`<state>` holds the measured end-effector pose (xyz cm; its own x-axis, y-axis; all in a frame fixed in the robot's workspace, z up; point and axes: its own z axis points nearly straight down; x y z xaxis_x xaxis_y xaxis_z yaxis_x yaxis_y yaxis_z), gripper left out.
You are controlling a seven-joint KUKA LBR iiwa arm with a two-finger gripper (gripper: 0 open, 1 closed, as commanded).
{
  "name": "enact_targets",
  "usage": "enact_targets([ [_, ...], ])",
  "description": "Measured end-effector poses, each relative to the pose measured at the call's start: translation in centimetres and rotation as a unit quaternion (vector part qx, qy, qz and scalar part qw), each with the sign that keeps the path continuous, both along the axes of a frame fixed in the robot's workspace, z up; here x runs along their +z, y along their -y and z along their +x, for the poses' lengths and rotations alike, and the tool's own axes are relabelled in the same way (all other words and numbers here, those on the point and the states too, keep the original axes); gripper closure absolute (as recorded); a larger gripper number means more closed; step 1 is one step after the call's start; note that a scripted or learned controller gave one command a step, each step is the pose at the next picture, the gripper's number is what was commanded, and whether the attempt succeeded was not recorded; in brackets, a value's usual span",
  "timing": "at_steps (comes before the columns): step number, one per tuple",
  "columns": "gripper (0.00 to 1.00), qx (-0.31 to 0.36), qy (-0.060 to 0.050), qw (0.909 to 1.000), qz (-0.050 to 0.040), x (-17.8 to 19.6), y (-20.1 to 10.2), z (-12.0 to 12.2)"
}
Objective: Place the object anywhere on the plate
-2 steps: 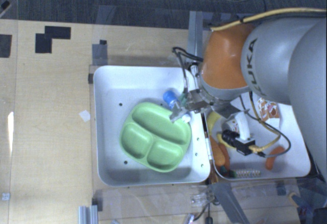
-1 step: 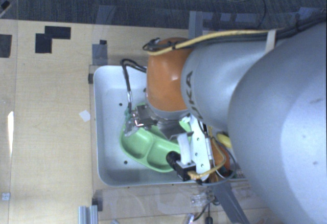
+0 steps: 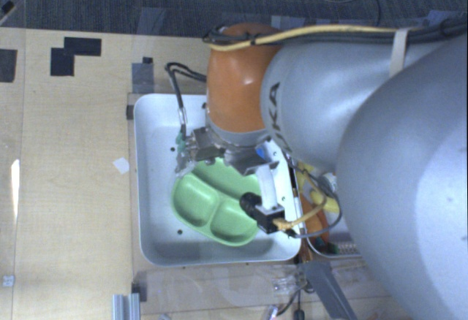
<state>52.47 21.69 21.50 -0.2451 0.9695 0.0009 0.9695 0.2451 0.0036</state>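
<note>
Grey and orange, the one KUKA arm (image 3: 351, 128) is reaching in from the right and hanging low over the left of the two white bins (image 3: 150, 165), its bulk covering nearly all of the second bin, of which just a sliver is showing at the lower right. Sitting in the left bin is a single pale green plate (image 3: 201, 205), moulded into compartments and lying with its long axis running from upper left to lower right; the wrist is overlapping its upper right part. The tool (image 3: 191, 154) is hovering at the plate's upper left edge, so the plate is lying just below and to the right of it, a very short way off. Whether the tool is spread or pressed together cannot be told, since the wrist housing is blocking it. One small yellow item (image 3: 322, 200), possibly the object to be placed, is peeking out beside the wrist toward the right bin, partly hidden by cables; nothing is visibly lying on the plate. Pale wooden bench (image 3: 73, 202) is stretching away at left.
</note>
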Motion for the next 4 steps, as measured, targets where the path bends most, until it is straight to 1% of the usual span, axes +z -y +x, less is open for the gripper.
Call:
enact_targets([
  [1,0.00,-0.162,0.011,0.9868,0.0084,-10.5,-1.2,-3.0],
  [2,1.00,-0.152,0.000,0.9881,0.0199,-10.1,-3.2,-3.8],
  [3,1.00,-0.152,-0.003,0.9882,0.0194,-9.3,-3.2,-3.9],
  [4,1.00,-0.148,-0.001,0.9890,0.0134,-8.1,-3.9,3.2],
])
